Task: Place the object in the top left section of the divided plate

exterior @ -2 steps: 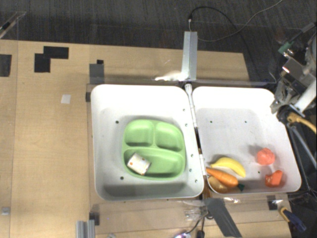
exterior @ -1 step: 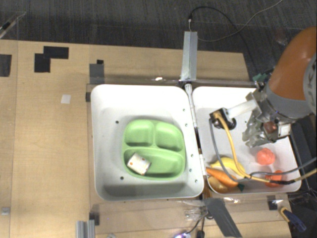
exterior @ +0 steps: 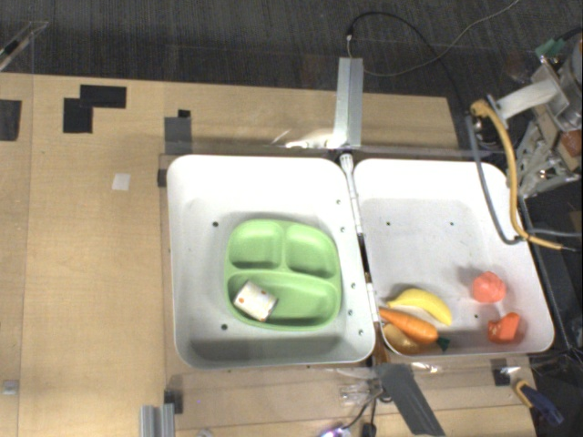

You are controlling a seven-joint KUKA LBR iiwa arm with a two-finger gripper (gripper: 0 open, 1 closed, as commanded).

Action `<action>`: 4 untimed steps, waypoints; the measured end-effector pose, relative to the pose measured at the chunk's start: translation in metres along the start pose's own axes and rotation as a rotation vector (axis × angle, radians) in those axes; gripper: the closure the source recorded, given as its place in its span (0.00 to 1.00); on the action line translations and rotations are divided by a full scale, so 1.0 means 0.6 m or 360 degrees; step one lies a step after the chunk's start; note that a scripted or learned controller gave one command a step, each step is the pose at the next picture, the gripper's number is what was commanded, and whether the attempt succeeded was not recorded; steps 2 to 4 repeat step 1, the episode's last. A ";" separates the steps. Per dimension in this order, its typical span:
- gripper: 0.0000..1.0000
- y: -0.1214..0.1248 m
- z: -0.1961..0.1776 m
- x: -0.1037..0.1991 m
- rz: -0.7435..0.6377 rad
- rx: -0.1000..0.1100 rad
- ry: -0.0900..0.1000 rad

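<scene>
- The green divided plate (exterior: 283, 274) sits in the left bin (exterior: 196, 244), with two small sections along its far side and one big section along the near side.
- There's already a small white block (exterior: 254, 301) with a reddish mark lying in the big near section, at its left end. It's tilted, long side running roughly upper-left to lower-right. If that's the object, it sits just below the top left section (exterior: 254, 246), only a ridge between them.
- The right bin (exterior: 437, 217) has the other candidates bunched at its near edge: a banana (exterior: 424, 304) touching a carrot (exterior: 409, 324), something brownish under them, then a pink ball (exterior: 489, 287) and a red piece (exterior: 504, 327) further right.
- The arm is way off at the upper right edge, above the counter, well apart from everything. I only see cables and wrist hardware (exterior: 547, 98) there, so I can't tell how the jaws stand.
- My guess is the key thing is direction: the target section lies far to the left and a bit nearer than that hardware, across the divider between the bins, so any carry is a long leftward haul.
</scene>
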State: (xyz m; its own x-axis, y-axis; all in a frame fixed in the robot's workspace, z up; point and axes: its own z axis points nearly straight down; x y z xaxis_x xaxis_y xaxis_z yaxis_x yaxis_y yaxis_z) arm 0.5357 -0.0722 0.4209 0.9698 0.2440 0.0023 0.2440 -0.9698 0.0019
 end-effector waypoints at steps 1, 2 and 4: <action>1.00 -0.126 0.189 -0.052 0.0010 0.0003 -0.0003; 1.00 -0.126 0.189 -0.052 0.0010 0.0003 -0.0003; 1.00 -0.126 0.189 -0.052 0.0010 0.0003 -0.0003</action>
